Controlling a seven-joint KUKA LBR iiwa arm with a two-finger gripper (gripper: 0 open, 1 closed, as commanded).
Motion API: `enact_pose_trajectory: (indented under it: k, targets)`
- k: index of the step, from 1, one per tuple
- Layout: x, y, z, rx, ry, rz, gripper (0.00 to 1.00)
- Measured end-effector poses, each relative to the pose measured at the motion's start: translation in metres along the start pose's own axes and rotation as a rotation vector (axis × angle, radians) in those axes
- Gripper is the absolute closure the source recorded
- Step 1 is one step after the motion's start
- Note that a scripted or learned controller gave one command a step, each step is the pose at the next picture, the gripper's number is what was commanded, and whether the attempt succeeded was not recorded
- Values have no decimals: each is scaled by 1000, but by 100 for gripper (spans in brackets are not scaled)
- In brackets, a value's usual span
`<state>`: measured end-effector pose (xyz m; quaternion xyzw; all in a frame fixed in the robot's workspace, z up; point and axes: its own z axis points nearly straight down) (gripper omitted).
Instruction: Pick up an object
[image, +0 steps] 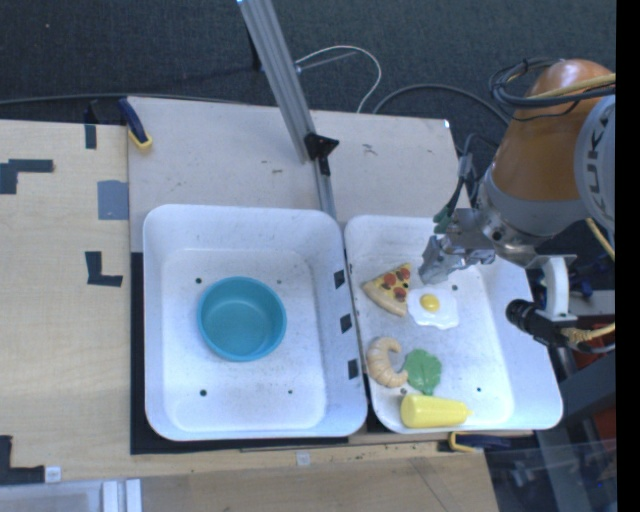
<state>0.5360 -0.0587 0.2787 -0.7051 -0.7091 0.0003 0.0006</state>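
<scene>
1. The tool (436, 268) hangs over the right bin (500, 400), at its upper part, just above the fried egg (434, 309) and to the right of the pizza slice (390, 287). I cannot tell if it is released or clenched, and nothing is seen between its tips.
2. The grey arm (545, 170) with the orange band comes in from the right side, above the bin's right rim.
3. The fried egg lies flat in the right bin, touching the pizza slice at its left.
4. Lower in the same bin lies a croissant (385, 362), and a green leaf (424, 370) touches it on the right.
5. A yellow piece (432, 410) lies near the bottom rim, just below the leaf.
6. The left bin (170, 400) holds a blue bowl (242, 318), upright, well apart from the tool.
7. Both bins stand side by side on the counter (60, 300).
</scene>
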Motion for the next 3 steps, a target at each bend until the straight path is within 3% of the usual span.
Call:
enact_pose_trajectory:
  k: [2,3]
  targets:
    - [100,35,6,0,0,-1,100]
    - [151,49,29,2,0,-1,100]
